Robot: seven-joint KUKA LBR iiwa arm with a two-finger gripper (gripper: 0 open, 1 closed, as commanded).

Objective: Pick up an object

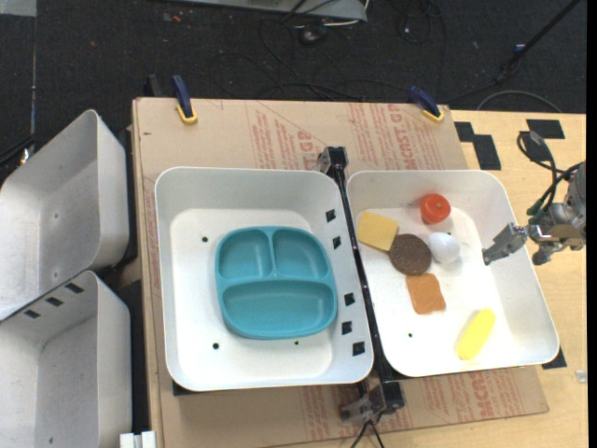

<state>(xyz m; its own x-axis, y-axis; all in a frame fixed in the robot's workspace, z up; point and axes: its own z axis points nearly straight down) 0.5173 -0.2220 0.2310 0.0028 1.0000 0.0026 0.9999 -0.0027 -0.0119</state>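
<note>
From my seat the biggest thing in view is the surface (pixel 242 138), a brown board clamped at its far edge and carrying the two bins side by side, with dark floor and loose cables beyond it and two more white tubs stacked off to the far side from the arm. The left bin (pixel 187 203) holds a teal divided plate (pixel 276 283); the right bin (pixel 522 315) holds all the candidates for the pick. Those sit well inside it: a yellow wedge (pixel 378 231), a dark brown disc (pixel 409 254) touching it, an orange slab (pixel 425 294) just below the disc, a yellow oblong piece (pixel 475 333) lower down and apart, a red piece (pixel 435 209) near the far wall, and a small white ball (pixel 445 246) beside the disc. The gripper (pixel 508 243) hangs at the bin's arm-side wall, above the rim and clear of every object (nothing sits between its parts that I can make out), and I cannot tell how it is set at this size. I judge the task barely begun: the approach, the descent, the grasp and the lift are all left.
</note>
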